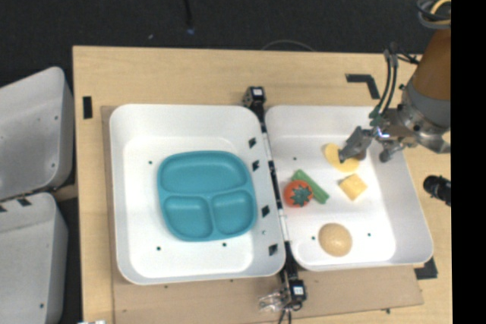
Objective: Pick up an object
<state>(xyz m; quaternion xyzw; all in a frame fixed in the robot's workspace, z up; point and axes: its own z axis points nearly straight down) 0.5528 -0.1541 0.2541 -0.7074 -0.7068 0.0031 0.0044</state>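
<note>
Yellow slice lies far side of right bin, touching gripper; fingers spread, gripping nothing. You see nothing lifted yet; closing and lifting remain.

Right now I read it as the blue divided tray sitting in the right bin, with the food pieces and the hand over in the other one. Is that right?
Not quite. The camera view shows the blue divided tray in the left bin, not the right. The food pieces, such as the yellow cube and the round tan piece, lie in the right bin, where the hand is.
</note>
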